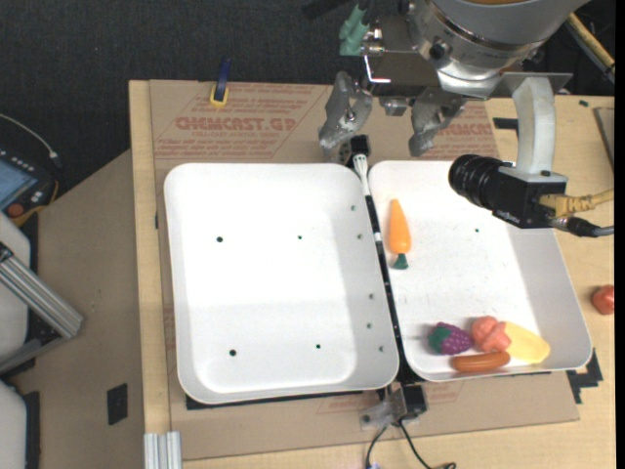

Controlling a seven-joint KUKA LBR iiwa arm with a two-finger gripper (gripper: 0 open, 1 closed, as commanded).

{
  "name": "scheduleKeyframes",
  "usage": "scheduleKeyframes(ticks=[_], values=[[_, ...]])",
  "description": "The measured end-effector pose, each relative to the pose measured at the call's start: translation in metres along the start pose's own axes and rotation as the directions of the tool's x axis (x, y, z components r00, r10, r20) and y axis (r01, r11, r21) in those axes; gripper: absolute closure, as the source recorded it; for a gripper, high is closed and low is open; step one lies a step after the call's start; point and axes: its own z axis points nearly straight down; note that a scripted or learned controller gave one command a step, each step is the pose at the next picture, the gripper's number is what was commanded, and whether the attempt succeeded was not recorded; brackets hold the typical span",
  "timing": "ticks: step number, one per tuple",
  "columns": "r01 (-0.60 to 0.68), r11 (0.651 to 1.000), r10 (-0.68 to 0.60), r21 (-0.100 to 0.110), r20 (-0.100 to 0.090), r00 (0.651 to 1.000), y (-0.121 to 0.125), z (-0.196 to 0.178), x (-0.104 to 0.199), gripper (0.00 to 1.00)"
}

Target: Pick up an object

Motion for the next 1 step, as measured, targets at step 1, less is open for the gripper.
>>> scheduleKeyframes(ticks=[1], values=[[0.0,1.0,0.0,0.001,0.0,1.0,0.0057,0.0002,0.0578,0.0]])
